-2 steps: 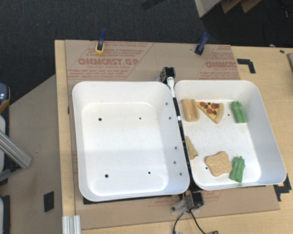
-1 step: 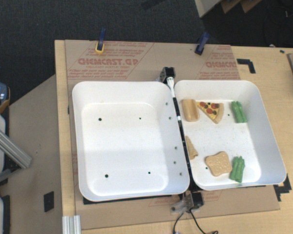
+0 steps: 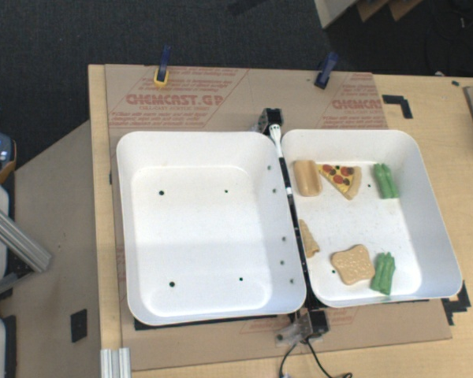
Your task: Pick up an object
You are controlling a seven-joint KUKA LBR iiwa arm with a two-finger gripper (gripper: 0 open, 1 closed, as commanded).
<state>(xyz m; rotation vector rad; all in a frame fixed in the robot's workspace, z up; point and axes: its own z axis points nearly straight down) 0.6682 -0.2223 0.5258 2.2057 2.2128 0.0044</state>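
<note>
End effector state: can't tell from this frame. Right bin (image 3: 426, 211) holds all the pickable items: bread roll (image 3: 305, 177) at 10 o'clock, pizza slice (image 3: 340, 179) just beside it, green piece (image 3: 385, 181) at 1, toast (image 3: 352, 264) touching another green piece (image 3: 383, 273) at 5, tan scrap (image 3: 307, 239) at 8. Left bin (image 3: 201, 227) sits alongside on the surface (image 3: 221, 93).

brown board (image 3: 221, 93) under bins | yellow clamp (image 3: 162, 75) | blue clamp (image 3: 326, 70)
</note>
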